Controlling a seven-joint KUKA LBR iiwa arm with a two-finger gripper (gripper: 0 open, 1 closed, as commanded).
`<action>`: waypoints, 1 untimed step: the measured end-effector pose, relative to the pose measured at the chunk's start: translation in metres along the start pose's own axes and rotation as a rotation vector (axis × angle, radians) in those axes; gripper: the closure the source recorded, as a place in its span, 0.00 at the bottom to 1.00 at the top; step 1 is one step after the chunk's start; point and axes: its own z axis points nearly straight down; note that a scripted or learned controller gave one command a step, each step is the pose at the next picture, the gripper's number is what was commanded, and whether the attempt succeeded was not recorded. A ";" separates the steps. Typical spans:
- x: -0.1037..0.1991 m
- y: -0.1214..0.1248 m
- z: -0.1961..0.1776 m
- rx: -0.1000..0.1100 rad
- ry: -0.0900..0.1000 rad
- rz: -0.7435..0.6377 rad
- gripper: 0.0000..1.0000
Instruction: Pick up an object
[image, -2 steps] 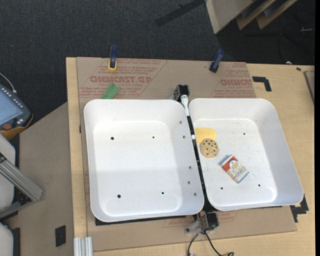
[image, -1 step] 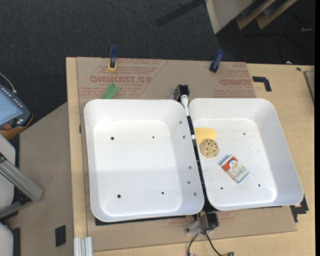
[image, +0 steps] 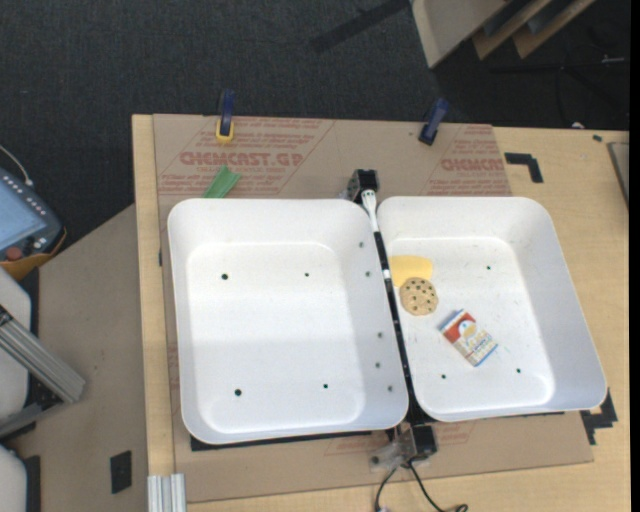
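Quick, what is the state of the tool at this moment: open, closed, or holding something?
Tool: cannot be told from the camera view. The cookie, yellow piece and small packet lie free in the right bin.

We cannot read the print on the small red, white and blue packet (image: 469, 338) in the right bin (image: 540, 232). The yellow piece (image: 411, 268) is partly overlapped by the cookie (image: 418, 296), perhaps a cheese slice.

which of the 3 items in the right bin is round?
The cookie, tan with dark specks. The yellow piece touching it is wedge-like; the red-and-blue packet is rectangular.
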 end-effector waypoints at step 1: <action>0.063 -0.017 0.091 0.009 0.001 0.000 1.00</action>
